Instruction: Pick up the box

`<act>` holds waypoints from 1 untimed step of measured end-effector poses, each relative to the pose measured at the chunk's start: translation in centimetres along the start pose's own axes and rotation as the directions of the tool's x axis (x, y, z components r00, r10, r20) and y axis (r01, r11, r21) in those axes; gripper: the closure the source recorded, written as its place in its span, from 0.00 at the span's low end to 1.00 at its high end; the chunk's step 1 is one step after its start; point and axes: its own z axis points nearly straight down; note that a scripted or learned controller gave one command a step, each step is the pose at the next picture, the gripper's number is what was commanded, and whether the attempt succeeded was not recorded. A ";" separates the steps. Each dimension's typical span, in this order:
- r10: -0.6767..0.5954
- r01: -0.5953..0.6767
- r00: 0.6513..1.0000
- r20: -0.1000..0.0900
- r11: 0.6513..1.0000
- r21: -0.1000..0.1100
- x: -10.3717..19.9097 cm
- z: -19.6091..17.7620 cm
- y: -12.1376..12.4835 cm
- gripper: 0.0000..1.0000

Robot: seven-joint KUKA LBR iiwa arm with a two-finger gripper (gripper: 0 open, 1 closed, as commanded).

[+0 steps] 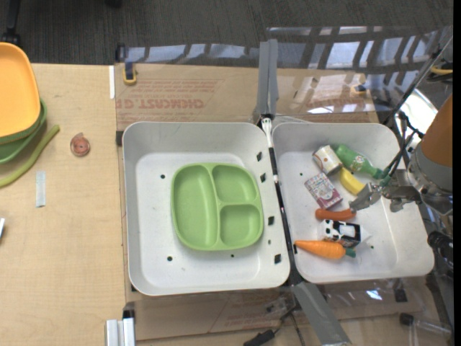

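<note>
The box [322, 189] is small and pinkish with printed sides, and it lies flat near the middle of the right bin [403, 262]. My gripper [369, 195] hangs over the same bin, to the right of the box and a short way apart from it. It is above the bin floor, near a yellow piece [351, 182]. Nothing shows in its grasp.
Around the box lie a small can [328, 158], a green bottle [358, 161], a red sausage [335, 213], a black-and-white toy [341, 229] and a carrot [320, 249]. The left bin [144, 215] holds a green divided plate [216, 206].
</note>
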 end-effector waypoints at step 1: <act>0.060 -0.060 0.998 0.000 0.998 -0.001 4.5 8.3 6.4 0.00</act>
